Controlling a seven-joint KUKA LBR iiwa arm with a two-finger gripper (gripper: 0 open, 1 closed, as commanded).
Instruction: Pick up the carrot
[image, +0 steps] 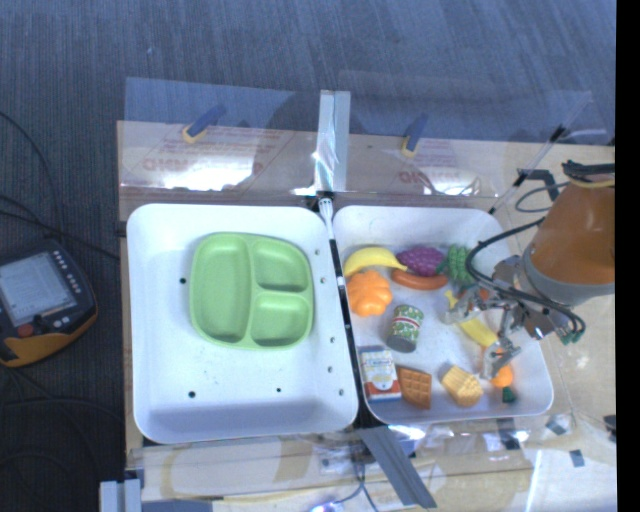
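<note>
Your gripper (503, 352) hangs low at the frame's right, just above the carrot (503, 376) in the right bin's (540, 400) lower right corner; you cannot tell its state. Judge this the approach step: next, descend and close squarely on it.

The arm (575, 245) reaches in from the right (orange band uppermost), its wrist bent downward. Below and left of the wrist hangs the gripper (500, 355).

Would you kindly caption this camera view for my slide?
Gripper low over the carrot in the right bin.
</note>
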